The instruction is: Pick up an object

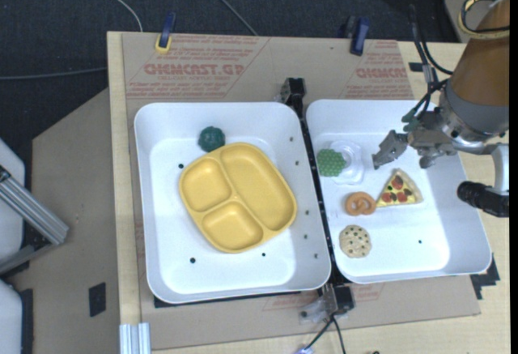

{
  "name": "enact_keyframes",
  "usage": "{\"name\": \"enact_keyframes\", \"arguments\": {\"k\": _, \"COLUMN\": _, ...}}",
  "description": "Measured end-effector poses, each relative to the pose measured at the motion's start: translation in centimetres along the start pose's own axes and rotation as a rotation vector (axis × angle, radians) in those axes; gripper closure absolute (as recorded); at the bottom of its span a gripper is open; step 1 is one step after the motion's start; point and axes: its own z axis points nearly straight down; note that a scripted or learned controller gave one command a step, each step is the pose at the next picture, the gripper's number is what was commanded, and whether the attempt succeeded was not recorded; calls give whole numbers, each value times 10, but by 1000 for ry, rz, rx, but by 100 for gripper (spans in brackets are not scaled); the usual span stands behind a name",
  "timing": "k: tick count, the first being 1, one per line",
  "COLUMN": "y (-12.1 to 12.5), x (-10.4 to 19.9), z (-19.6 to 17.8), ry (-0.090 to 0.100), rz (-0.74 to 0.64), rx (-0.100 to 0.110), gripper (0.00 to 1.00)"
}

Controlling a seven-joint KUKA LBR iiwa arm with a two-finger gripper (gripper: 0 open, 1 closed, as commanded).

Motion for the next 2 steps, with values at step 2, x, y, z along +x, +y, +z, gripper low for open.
{"name": "enact_keyframes", "arguments": {"k": 2, "y": 5, "x": 2, "z": 56, "ry": -1, "rz": -2, "rx": -8, "gripper": 0}}
